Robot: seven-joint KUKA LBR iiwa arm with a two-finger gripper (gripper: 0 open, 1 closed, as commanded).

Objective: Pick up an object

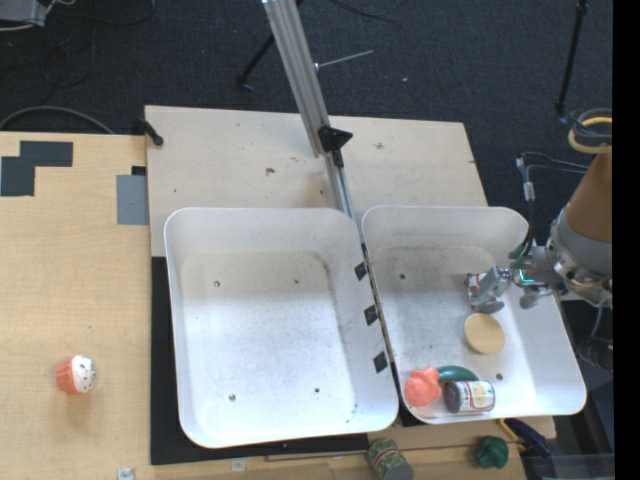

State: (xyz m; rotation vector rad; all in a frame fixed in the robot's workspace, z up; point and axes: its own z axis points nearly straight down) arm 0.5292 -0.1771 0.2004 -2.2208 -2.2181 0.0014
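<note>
The grey metal two-finger gripper (pixel 484 290) hangs over the right shallow white plastic bin (pixel 440 230), reaching in from that bin's right rim, and whether it is released or clenched cannot be told from this slant; nothing can be made out between its tips. Just below the gripper, close but apart from it, a flat round tan wooden disc (pixel 485 334) lies on the bin floor. Farther below, near the front wall, a small dark cylindrical jar with a yellow and white label (pixel 469 397) lies on its side, touching a soft coral-pink rounded lump (pixel 423 387) to its left, with a dark green curved object (pixel 459 372) tucked just behind them. To the gripper's left, past the dividing rims, sits the left shallow white plastic bin (pixel 200 230). Far left of the gripper, on the pale wooden counter (pixel 60 268), rests a small orange and white ball-shaped toy (pixel 76 374).
</note>
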